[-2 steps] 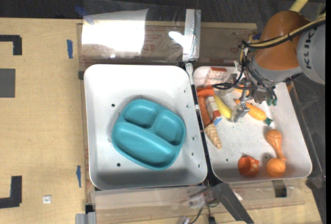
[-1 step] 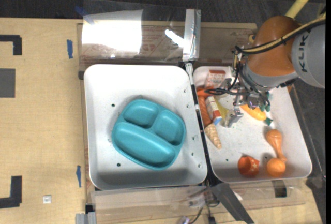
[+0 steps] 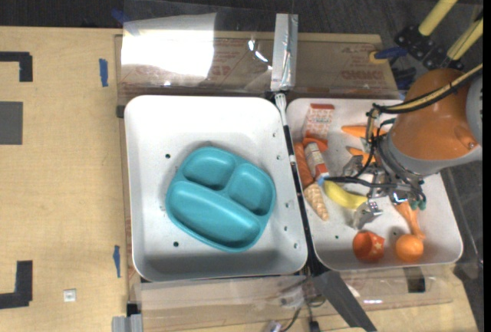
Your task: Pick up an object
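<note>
Round red tomato (image 3: 369,245) lies by the right bin's near edge; gripper (image 3: 374,196), state unclear, hangs above crowded toys, risking a miss.

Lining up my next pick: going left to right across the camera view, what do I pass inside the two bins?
Teal divided plate in the left bin → corn cob → banana → red tomato → orange fruit, those four in the right bin.

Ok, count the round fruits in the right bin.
2. A red one and an orange one sit side by side at the near edge of the right bin. The arm may hide more.
</note>
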Robot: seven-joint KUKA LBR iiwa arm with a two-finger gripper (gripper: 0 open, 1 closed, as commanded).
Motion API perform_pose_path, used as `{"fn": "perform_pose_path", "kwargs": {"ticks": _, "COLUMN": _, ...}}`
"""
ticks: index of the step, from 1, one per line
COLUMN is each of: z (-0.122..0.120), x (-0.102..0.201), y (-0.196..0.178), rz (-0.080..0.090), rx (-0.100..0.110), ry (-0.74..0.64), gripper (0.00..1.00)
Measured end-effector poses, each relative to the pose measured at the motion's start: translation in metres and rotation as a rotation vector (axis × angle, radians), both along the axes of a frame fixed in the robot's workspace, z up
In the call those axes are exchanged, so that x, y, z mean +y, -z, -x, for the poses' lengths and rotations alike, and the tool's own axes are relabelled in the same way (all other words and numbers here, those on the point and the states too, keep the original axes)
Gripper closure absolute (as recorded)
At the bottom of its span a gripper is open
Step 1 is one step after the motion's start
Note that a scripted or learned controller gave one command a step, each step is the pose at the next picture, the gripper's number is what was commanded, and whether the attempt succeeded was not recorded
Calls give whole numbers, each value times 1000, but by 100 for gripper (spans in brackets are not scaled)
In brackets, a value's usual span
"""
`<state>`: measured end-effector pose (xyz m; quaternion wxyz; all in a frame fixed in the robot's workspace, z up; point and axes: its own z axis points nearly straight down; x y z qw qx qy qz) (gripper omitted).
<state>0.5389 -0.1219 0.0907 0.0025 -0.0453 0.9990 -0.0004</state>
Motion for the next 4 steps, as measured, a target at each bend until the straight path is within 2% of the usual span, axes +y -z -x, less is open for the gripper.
{"fn": "perform_pose_path", "kwargs": {"ticks": 1, "z": -95, "x": 7, "y": 2, "rz": 0, "rx": -7, "ry": -121, "gripper": 0}}
{"fn": "perform_pose_path", "kwargs": {"ticks": 2, "z": -83, "x": 28, "y": 2, "rz": 0, "rx": -5, "ry": -97, "gripper": 0}}
{"fn": "perform_pose_path", "kwargs": {"ticks": 3, "z": -33, "x": 26, "y": 1, "rz": 1, "rx": -7, "ry": -160, "gripper": 0}}
{"fn": "perform_pose_path", "kwargs": {"ticks": 4, "z": -38, "x": 26, "y": -13, "rz": 2, "rx": -24, "ry": -159, "gripper": 100}}
